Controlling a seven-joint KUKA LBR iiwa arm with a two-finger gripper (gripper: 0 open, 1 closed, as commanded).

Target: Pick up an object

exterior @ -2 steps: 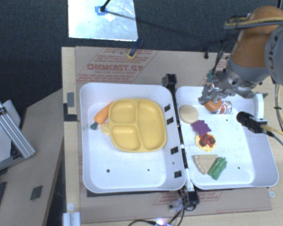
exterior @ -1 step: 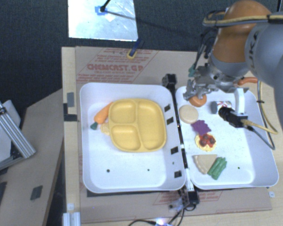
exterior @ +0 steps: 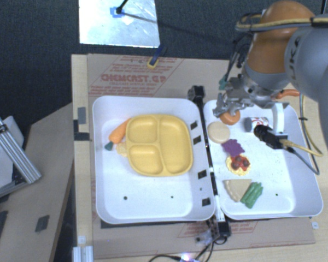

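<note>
Two white bins sit side by side. Left bin (exterior: 106, 201): yellow divided plate (exterior: 154, 144) with a carrot (exterior: 118, 131) at its left edge. Right bin (exterior: 300, 192): round tan piece (exterior: 218, 131), purple piece (exterior: 233, 147), red-and-yellow piece (exterior: 238, 164), tan wedge (exterior: 236, 188), green pod (exterior: 252, 195). Gripper (exterior: 228, 109) sits low at the bin's far left corner, apparently closed around an orange object (exterior: 229, 116) between its fingers.

in the left bin (exterior: 106, 201) a divided plate (exterior: 156, 144) sits near the middle, a carrot (exterior: 118, 131) touching its left edge. in the right bin (exterior: 300, 195), a cookie (exterior: 218, 131) lies by the left wall, a sandwich (exterior: 236, 188) and green beans (exterior: 252, 194) near the front edge.
</note>
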